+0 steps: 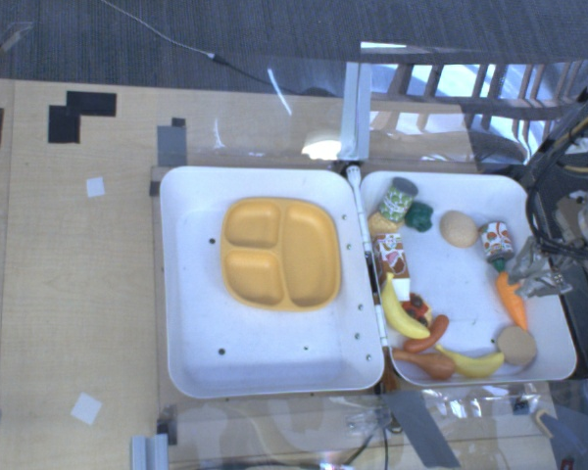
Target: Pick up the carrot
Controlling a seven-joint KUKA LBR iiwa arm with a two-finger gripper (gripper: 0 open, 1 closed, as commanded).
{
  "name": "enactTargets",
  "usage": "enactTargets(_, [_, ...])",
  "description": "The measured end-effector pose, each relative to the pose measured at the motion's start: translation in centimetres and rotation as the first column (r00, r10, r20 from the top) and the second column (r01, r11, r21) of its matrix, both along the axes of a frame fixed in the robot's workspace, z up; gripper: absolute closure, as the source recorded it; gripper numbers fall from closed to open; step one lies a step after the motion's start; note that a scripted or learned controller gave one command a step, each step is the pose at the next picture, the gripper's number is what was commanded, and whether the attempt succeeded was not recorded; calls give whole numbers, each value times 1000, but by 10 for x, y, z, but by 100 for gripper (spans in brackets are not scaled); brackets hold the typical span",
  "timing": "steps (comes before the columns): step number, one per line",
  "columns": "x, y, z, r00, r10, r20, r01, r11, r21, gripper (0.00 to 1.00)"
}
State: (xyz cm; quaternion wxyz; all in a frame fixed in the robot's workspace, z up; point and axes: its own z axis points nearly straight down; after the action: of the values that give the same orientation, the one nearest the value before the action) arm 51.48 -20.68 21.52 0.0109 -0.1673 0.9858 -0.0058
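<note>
Where pincer hovers, carrot lies just beside, right bin.

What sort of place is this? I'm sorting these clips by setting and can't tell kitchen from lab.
Likely a robotics lab bench: two white bins on a wooden table, toy food such as a carrot, and a robot gripper.

A robotics lab: a pale wooden tabletop carries two white bins side by side, black marker shapes at its far left. Metal framing stands behind the bins, cables hang at right, and plastic toy food fills the right bin.
</note>
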Motion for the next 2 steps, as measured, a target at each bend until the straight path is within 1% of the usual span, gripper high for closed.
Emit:
enactTargets(1, [1, 60, 8, 951, 308, -13, -308, 951, 4, 100])
enactTargets(2, [-18, 0, -100, 899, 437, -23, -437, 900, 11, 100])
